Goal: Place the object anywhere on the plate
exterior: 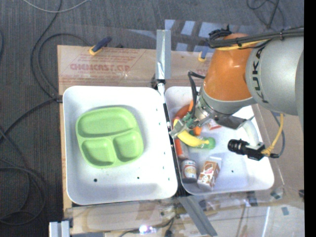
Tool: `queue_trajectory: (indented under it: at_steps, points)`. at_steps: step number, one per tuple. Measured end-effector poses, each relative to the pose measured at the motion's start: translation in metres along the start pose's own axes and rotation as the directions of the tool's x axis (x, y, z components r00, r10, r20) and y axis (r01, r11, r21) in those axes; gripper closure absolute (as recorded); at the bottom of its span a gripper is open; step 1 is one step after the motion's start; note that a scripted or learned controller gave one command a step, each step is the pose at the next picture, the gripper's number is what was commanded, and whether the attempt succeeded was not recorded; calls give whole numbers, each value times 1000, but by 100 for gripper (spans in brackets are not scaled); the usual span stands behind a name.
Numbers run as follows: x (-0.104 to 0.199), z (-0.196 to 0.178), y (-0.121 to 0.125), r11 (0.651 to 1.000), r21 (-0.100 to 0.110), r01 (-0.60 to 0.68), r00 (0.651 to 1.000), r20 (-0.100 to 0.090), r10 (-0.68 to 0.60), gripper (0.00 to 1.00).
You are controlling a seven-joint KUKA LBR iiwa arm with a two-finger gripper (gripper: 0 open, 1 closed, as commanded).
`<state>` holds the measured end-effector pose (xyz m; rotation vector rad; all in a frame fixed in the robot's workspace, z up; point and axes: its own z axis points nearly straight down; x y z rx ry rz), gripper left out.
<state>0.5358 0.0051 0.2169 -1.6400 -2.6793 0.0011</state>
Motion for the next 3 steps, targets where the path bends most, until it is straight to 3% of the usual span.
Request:
queue_trajectory:
  at_steps: [1,2,3]
  points:
    - [76,2,25,990,0,141,990,-1,-141,100]
    - [114,47,100,984,2,180,984,-1,-180,100]
    - [114,47,100,984,2,180,984,-1,-180,0]
